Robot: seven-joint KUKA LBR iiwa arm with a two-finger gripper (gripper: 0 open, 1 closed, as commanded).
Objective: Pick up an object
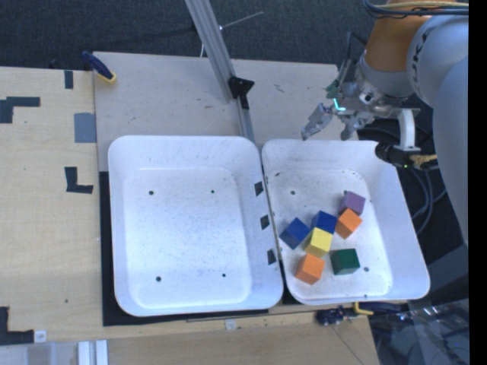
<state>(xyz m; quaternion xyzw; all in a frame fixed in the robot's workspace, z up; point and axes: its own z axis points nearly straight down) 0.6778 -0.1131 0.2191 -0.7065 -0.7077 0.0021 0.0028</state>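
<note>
Camera view, looking down at a slant on the bench: entries follow.

Item one, my two-finger gripper (pixel 329 130): it hangs above the far rim of the right-hand shallow white plastic bin (pixel 396 226), near that bin's back left corner. My fingers (pixel 313 127) stand apart, and nothing sits between them. My grey arm with its orange band (pixel 399 33) enters from the right, above and behind the bin.

Item two, contents of the right-hand bin, all small cubes gathered in its near middle, well apart from my gripper:
- purple cube (pixel 354 201), farthest back, touching the orange cube (pixel 348 223) just in front of it;
- blue cube (pixel 325 222), just left of that orange one;
- yellow cube (pixel 319 241), in front of the blue cube and touching it;
- dark blue cube (pixel 294 232), tilted, at the left of the cluster beside the yellow one;
- second orange cube (pixel 309 268), nearest the front rim, just below the yellow one;
- dark green cube (pixel 345 261), to the right of the second orange cube, slightly apart from it.

Item three, left-hand shallow white plastic bin (pixel 122 204): side by side with the right one, their rims meeting along the middle.

Item four, slanted grey metal bar (pixel 213 36): runs from the top of the frame down to the rear junction of the two bins.
</note>
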